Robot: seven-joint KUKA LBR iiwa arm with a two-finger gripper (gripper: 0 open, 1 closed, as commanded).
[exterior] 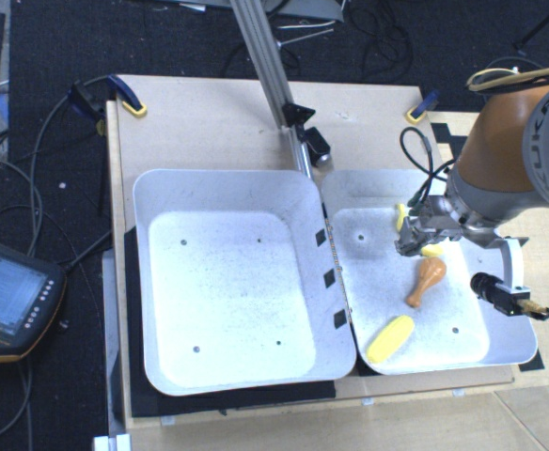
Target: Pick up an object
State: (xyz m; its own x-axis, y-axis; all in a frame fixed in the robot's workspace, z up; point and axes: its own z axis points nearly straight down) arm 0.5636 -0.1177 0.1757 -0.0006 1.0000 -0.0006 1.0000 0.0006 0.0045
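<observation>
Grey handheld pendant (7, 299) left of bench, slanted aluminium rail (265, 50), floor cables (30, 172)

A pale wooden bench (209, 125) carries two shallow white bins side by side, their inner rims touching along the middle. The left bin (227, 280) (the larger-looking of the two from this slant) sits on a dark mat (138, 393) that shows along its left and front edges. The right bin (368, 233) lies toward the bench's right side. Yellow clamps (133, 109) grip the bench's far corners, and a slanted metal rail (265, 54) meets the bench behind the bins.
</observation>
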